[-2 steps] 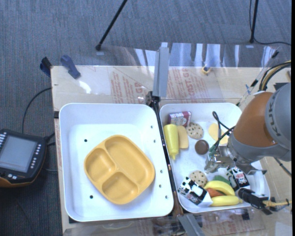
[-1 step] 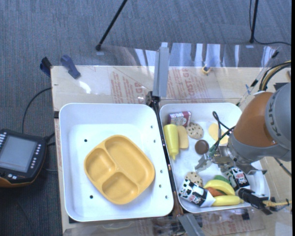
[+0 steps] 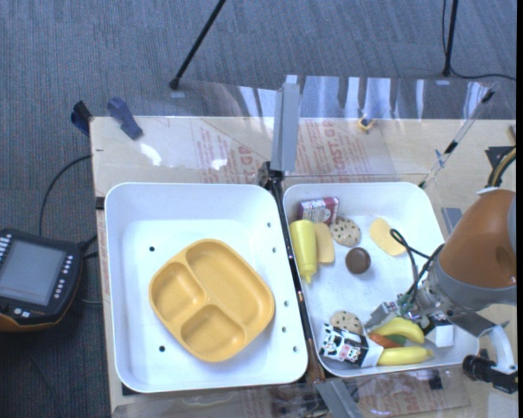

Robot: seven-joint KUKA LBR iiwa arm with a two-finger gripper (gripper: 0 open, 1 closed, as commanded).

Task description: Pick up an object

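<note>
the gripper (image 3: 407,314) is lowered over a banana (image 3: 400,329) in the right bin (image 3: 418,200); jaw state cannot be told. a neighbouring milk carton (image 3: 344,347) could be nudged, spoiling the grasp.

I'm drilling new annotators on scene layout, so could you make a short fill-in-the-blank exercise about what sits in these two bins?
1. The divided yellow tray lies in the ____ bin.
2. The yellow tray has ____ compartments.
3. The yellow mustard bottle lies in the right bin along its ____ wall.
4. The gripper hovers over the bananas at the right bin's ____ edge.

Missing words: left; three; left; near
</note>
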